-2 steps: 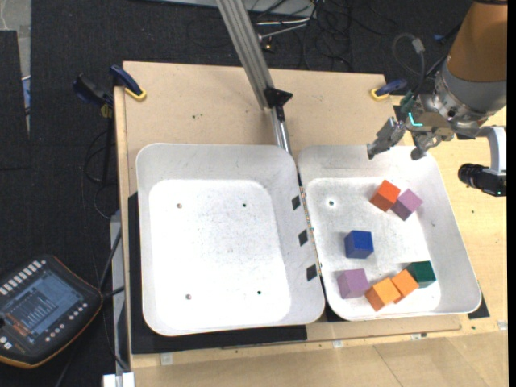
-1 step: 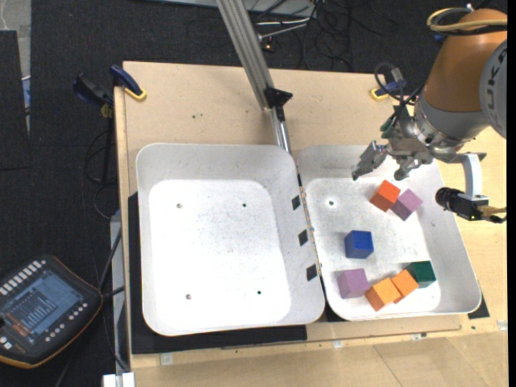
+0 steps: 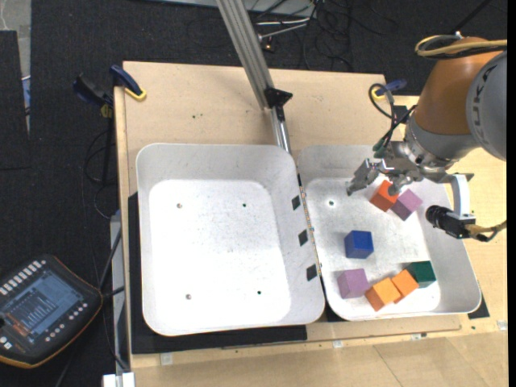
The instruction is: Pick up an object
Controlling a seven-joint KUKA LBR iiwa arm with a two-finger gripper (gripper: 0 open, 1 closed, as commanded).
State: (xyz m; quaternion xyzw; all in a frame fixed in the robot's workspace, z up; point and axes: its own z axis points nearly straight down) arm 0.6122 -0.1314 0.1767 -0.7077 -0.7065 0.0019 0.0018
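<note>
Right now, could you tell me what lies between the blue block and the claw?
In the camera view, only bare white bin floor lies between the blue block and the claw.

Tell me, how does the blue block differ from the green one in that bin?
The blue block stands alone mid-bin, clear of the rest; the green block sits near the bin's right rim, touching an orange block. The blue one lies nearer the gripper than the green. Both are small cubes in the right bin.
</note>
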